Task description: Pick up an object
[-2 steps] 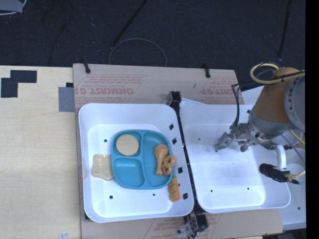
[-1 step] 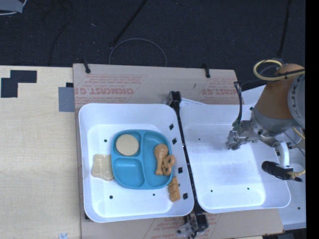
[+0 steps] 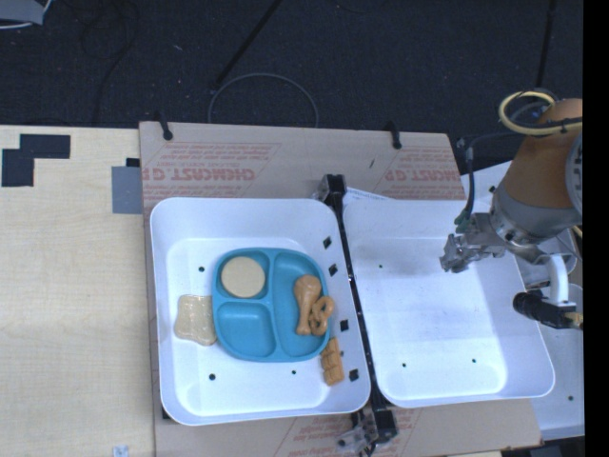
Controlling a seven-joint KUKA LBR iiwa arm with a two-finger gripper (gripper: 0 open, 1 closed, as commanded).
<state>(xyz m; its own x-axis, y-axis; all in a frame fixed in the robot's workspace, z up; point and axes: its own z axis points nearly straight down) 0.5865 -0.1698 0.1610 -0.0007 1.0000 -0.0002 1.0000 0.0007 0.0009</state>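
You are looking down on a pale wood tabletop (image 3: 67,293) carrying two shallow white bins on a sheet of printed cardboard (image 3: 285,165), with dark carpet and loose cables beyond. Nearest you, by the front right corner of the left bin (image 3: 181,217), a small tan food piece (image 3: 332,361) lies just outside the blue divided plate (image 3: 262,336). That plate sits in the middle of the left bin. A pale bread-like slice (image 3: 195,319) rests against the plate's left edge. In the plate's right compartment you see a brown pretzel-shaped piece (image 3: 312,303), and in its upper left compartment a round beige cookie (image 3: 242,276). The right bin (image 3: 428,369) lies just beside the left one, their rims meeting at a black clip strip. Over the right bin's far right part hangs the gripper (image 3: 460,253), low over the white floor, well apart from every food piece. Nothing lies between the jaws; you cannot tell whether they are open or closed
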